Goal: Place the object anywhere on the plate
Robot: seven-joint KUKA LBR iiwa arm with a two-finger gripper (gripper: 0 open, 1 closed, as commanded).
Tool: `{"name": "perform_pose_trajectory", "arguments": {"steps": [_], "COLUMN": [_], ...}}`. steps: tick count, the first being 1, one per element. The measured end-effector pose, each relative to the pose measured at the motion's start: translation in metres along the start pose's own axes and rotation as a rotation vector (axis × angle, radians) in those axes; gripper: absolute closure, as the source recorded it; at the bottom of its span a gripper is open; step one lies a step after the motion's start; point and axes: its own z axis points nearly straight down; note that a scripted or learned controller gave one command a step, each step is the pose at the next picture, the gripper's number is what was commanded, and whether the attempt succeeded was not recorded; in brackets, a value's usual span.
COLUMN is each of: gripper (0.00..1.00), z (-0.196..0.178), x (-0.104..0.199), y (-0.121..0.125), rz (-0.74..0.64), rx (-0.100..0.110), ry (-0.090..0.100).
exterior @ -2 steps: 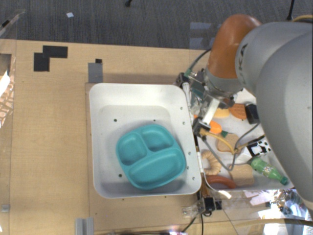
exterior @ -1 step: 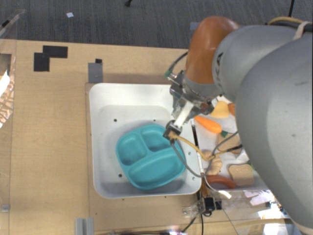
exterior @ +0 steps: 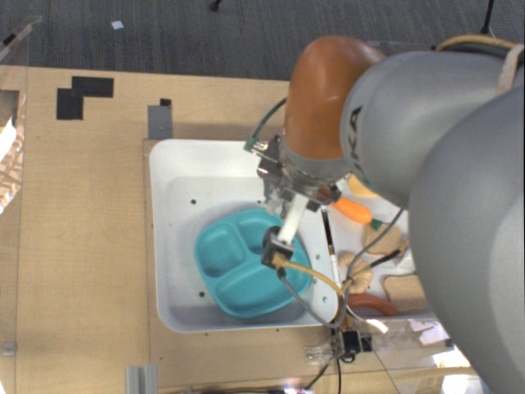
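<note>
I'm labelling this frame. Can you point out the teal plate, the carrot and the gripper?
teal plate (exterior: 234, 261): camera view, left compartment floor.
carrot (exterior: 354, 211): camera view, orange body.
gripper (exterior: 276, 258): camera view, tip over the plate's right side.

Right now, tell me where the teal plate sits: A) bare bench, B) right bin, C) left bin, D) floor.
C: the plate lies inside the left bin, with the gripper over the plate's right side.

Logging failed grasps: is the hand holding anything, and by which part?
Cannot be told: the hand hangs over the teal plate, with no object visible in it.
</note>
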Motion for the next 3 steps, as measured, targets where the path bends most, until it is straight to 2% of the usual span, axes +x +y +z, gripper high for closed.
{"name": "perform_pose_trajectory", "arguments": {"steps": [1, 2, 3], "gripper": [1.00, 1.00, 0.00], "z": [0.001, 0.053, 0.051], "x": [-0.043, -0.043, -0.043], "y": [0.026, -0.037, -0.035], "rz": [-0.004, 0.108, 0.108], "rx": [-0.002, 0.004, 0.000], "ry": [-0.004, -0.004, -0.003]}}
